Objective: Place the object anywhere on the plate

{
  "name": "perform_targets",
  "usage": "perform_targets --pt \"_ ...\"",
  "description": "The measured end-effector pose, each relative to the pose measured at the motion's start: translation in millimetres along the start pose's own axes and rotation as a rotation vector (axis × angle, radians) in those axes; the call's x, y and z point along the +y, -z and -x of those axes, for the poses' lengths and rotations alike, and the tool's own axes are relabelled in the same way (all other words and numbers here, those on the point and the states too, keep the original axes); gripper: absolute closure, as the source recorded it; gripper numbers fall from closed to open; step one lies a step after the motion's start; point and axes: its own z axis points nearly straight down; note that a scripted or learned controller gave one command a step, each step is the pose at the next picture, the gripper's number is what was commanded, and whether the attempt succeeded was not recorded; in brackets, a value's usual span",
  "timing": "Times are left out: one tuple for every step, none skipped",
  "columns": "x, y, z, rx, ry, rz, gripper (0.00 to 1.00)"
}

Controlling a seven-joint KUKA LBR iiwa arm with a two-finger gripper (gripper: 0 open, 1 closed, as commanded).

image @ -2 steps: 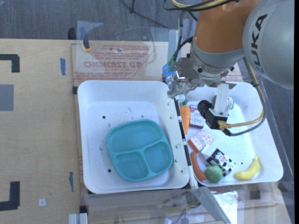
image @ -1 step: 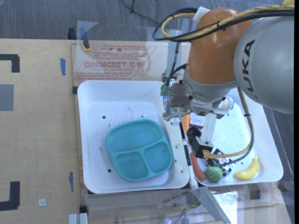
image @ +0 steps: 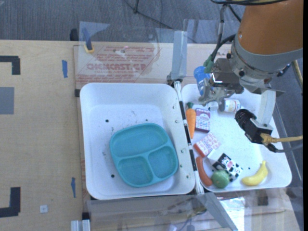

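A pale wooden bench (image: 38, 143) lay under me, marked with bits of black and blue tape, and on it sat two shallow white bins side by side, with grey floor and dark cables beyond.

The left bin (image: 96, 100) held a teal plate (image: 143, 154) with three compartments, resting flat toward the near side of the bin; nothing lay on it.

The right bin (image: 281, 172) held the clutter. An orange carrot (image: 191, 121) lay along the bin's left wall, just beside a small dark-red carton (image: 203, 120). Nearer the camera sat a pink-and-white packet (image: 207, 144), then a black-and-white cow-patterned box (image: 227, 165), a green round fruit (image: 221, 178) touching a reddish sausage-shaped piece (image: 203, 171), and a yellow banana (image: 255, 175) in the near right corner. A small white bottle (image: 232, 105) lay on its side at the far end.

My arm (image: 269, 28) came in from the right, its orange band high in the view, and my pincer (image: 211, 96) hung over the far left part of the right bin, just above the carton and beside the bottle. Its tips were lost among grey metal and a blue fitting, so I could not tell whether it stood open or closed, nor whether it touched anything. The things to be moved were all in the right bin, well apart from the plate.
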Motion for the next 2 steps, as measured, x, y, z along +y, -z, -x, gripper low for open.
perform_targets --pt "27.9 -45.3 -19.6 0.000 -0.023 -0.002 1.00" --pt "-8.0 -67.7 -43.6 0.000 0.052 -0.003 1.00"
